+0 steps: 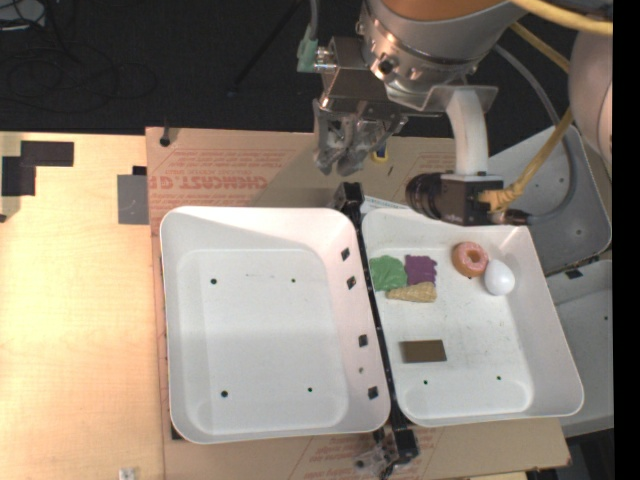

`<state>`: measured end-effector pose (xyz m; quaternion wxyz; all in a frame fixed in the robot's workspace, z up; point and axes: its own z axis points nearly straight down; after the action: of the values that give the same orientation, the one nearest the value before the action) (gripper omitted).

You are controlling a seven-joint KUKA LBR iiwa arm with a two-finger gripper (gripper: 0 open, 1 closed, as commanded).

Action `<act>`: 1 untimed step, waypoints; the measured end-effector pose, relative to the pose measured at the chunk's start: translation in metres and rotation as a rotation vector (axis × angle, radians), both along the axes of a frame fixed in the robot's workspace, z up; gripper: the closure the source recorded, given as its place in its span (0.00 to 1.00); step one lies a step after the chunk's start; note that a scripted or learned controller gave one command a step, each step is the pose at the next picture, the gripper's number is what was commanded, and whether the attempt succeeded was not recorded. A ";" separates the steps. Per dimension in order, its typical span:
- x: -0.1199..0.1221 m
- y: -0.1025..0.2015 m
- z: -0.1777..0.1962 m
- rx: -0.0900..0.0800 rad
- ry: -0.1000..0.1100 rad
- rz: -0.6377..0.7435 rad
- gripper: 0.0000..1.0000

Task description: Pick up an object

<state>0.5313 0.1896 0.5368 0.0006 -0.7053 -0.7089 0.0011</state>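
My gripper hangs high above the bench, over the far end of the divide between the two bins, with nothing seen between its fingers. The right bin holds several small things: a green piece, a purple piece, a tan piece, a pink ring like a doughnut, a white egg-shaped thing and a flat brown rectangle. All of them lie well below and to the right of the gripper.
The left bin stands beside the right one, joined by a black clip strip. Both rest on a cardboard sheet on the wooden bench. The arm's body and cables crowd the upper right.
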 end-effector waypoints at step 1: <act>-0.013 0.041 0.000 0.001 0.000 0.000 1.00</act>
<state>0.5187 0.2311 0.5369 0.0010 -0.7054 -0.7088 0.0010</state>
